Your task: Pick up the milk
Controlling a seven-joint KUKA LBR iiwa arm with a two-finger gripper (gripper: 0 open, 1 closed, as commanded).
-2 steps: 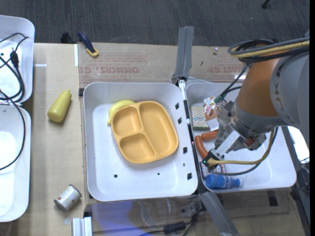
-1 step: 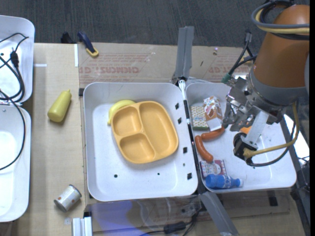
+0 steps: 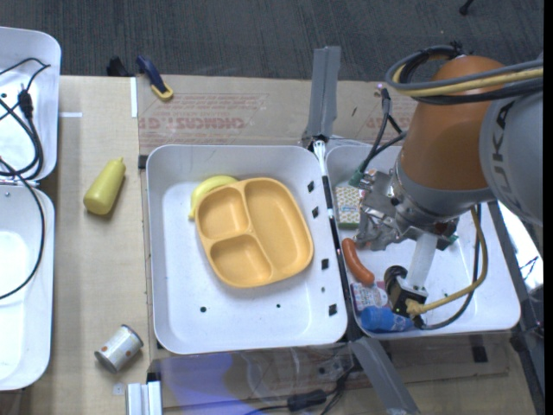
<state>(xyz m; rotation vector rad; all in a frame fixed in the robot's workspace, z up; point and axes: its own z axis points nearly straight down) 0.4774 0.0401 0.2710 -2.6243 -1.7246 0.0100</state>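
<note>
– Dark carpet (image 3: 216, 15) runs behind a brown bench (image 3: 216, 111) that bears two white bins side by side. What sits in the left bin (image 3: 173, 318)?

– A yellow divided plate (image 3: 255, 232), with a banana (image 3: 207, 188) tucked partly under its far left edge.

– And the right bin (image 3: 497, 314)?

– The arm (image 3: 449, 137) hangs over it, orange band uppermost, and covers much of the floor. The gripper (image 3: 378, 223) is low, near the bin's left wall. Whether it is open or closed I cannot tell; its tip is a tangle of grey metal from this angle.

– Where is the milk?

– No label is readable, so this is my best reading: the milk carton (image 3: 347, 204) is the small box with a green-and-white print, against the left wall of the right bin. It lies just to the left of the gripper, beside it, not visibly between its tips.

– Anything else close by?

– An orange-red sausage (image 3: 358, 263) lies nearer the front, below the gripper. In the front left corner are a white packet with red print (image 3: 367, 296) and a blue thing (image 3: 384, 321), touching each other.

– And on the bench itself?

– A yellow mustard bottle (image 3: 104, 188) left of the bins, a tin can (image 3: 118, 347) on its side near the front, and a blue and yellow clamp (image 3: 154, 78) at the back.
</note>
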